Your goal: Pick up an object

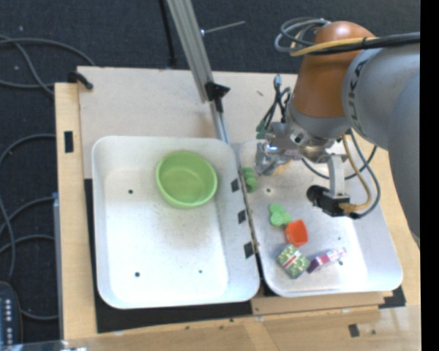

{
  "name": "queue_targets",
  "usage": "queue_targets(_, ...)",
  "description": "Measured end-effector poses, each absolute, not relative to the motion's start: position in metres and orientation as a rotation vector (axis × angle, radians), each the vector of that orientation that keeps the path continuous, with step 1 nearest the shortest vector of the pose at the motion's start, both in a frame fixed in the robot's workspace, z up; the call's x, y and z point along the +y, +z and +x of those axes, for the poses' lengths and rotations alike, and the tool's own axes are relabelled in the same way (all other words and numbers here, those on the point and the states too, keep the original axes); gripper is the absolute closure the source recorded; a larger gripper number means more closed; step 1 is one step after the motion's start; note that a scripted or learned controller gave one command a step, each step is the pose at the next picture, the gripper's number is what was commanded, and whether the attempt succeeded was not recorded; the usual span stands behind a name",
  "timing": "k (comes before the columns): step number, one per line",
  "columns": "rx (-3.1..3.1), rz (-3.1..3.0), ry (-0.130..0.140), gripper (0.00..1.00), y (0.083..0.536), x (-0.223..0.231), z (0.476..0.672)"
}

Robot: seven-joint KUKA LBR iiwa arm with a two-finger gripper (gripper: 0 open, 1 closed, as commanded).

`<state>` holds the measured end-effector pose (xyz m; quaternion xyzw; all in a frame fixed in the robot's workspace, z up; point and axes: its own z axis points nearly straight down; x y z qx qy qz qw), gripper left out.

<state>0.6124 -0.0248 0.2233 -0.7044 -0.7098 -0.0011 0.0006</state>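
A grey arm with an orange band (pixel 333 57) reaches in from the right over two shallow white bins side by side on a bench. The left bin (pixel 132 269) holds a round green bowl (pixel 186 179), upright, near its upper middle. The right bin (pixel 373 262) holds several small things. The gripper (pixel 266 161) hangs over that bin's upper left corner; whether it is released or clenched cannot be told. Just below and left of it, against the bin's left wall, lies a small green object (pixel 249 180), its direction too small to judge. Lower down lie a green piece (pixel 279 215), an orange block (pixel 297 232), a green patterned block (pixel 291 259), and a purple item (pixel 325 258) with its long axis running left to right, tilted slightly upward to the right.
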Motion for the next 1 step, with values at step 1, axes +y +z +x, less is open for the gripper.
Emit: queue_targets(1, -2.23, -2.209, -0.005, 1.0, 0.2361, 0.0316, 0.5931)
